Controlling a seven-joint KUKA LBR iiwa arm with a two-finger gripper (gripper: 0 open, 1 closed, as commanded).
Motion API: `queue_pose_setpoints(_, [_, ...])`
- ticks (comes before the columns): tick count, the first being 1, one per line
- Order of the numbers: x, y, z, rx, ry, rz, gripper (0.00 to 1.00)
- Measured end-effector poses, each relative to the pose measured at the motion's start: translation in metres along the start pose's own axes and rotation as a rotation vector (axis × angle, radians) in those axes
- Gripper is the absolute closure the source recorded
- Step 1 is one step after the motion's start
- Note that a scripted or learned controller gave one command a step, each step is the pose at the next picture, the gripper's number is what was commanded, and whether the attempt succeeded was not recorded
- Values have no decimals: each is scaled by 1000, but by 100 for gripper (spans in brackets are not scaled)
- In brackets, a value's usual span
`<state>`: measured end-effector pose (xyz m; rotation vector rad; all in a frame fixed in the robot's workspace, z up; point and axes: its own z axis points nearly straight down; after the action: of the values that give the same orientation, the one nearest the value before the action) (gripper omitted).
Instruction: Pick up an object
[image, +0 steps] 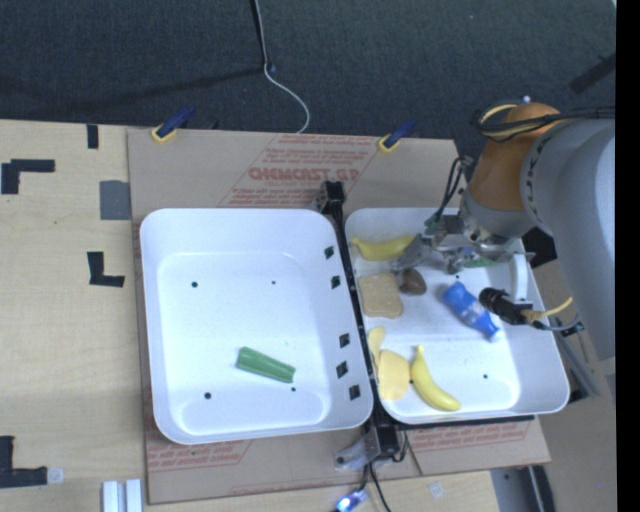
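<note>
I have the gripper (428, 262) low in the right bin (530, 395), beside the brown lump (413, 281); its grip state I cannot tell. Next needs a clean close and lift.

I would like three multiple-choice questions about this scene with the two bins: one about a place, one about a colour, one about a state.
1. Where is the green object?
A. left bin
B. right bin
C. on the cardboard

2. What colour is the object just below the gripper?
A. red
B. blue
C. white

3. How does the banana at the front of the right bin lie?
A. flat on the bin floor
B. held in the gripper
C. hanging over the rim

Answers: 1 A, it lies alone in the left bin. 2 B, it is plainly blue. 3 A, it rests on the floor, apart from the gripper.
</note>
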<state>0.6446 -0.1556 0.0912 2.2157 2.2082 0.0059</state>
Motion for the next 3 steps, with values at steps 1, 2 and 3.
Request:
queue_pose_setpoints(1, [39, 22, 9, 24, 6, -10, 0])
queue_pose_setpoints(2, [32, 23, 7, 16, 7, -5, 0])
queue_pose_setpoints(3, [52, 23, 7, 15, 6, -6, 0])
